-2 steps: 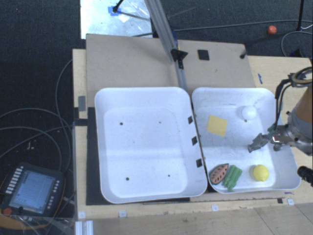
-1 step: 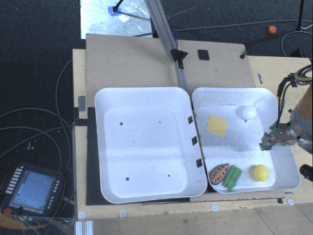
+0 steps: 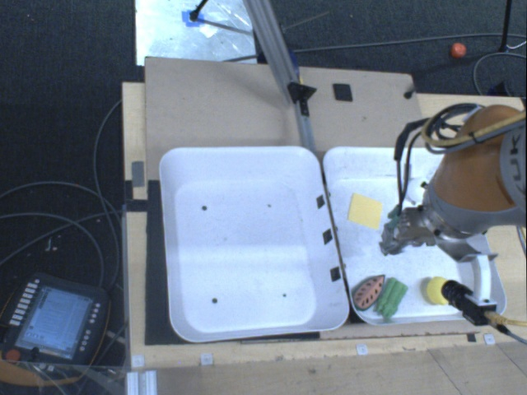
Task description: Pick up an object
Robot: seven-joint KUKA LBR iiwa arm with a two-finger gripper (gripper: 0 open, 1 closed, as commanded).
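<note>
Two shallow white bins sit side by side on the tabletop (image 3: 272, 360), the left bin (image 3: 177, 220) and the right bin (image 3: 346, 171), with their inner rims touching. The grey arm with its orange band (image 3: 478, 179) reaches in from the right and places the end effector (image 3: 400, 235) above the middle of the right bin. Its tip is a dark, crowded mass from this slanted angle, so I cannot tell whether it is wide or narrow, and I cannot see anything held in it. A flat yellow square piece (image 3: 365, 211) lies just left of the end effector, toward the bin's left wall, and seems to be apart from it. Along the right bin's near edge, close to its near left corner, a reddish-brown oval object (image 3: 368, 291) lies tilted. A green ridged object (image 3: 391, 297) lies just beside it on the right, and the two look as if they are touching.
</note>
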